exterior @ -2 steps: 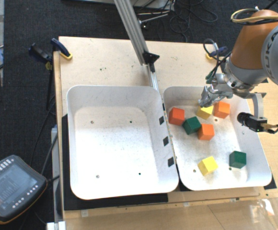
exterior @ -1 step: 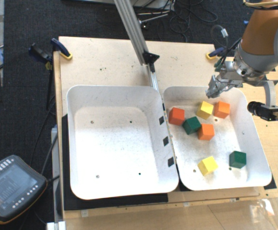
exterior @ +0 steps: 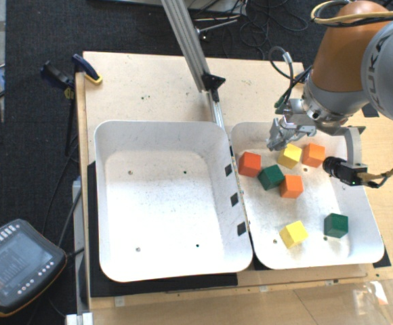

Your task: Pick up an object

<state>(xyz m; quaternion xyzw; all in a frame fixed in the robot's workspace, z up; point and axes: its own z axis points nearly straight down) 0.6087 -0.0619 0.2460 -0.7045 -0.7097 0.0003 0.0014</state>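
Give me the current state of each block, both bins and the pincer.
Pincer: low over the right bin's far end, nothing seen between its fingers.
Orange cubes: resting loose.
Yellow cubes: resting loose.
Green cubes: resting loose.
Right white plastic bin: holds all seven blocks.
Left white plastic bin: flat on the bench.

This is a robotics lab: a wooden bench (exterior: 156, 87) on dark carpet, loose cables (exterior: 264, 26) trailing behind the bench, a teach pendant (exterior: 13, 266) lying left of it.
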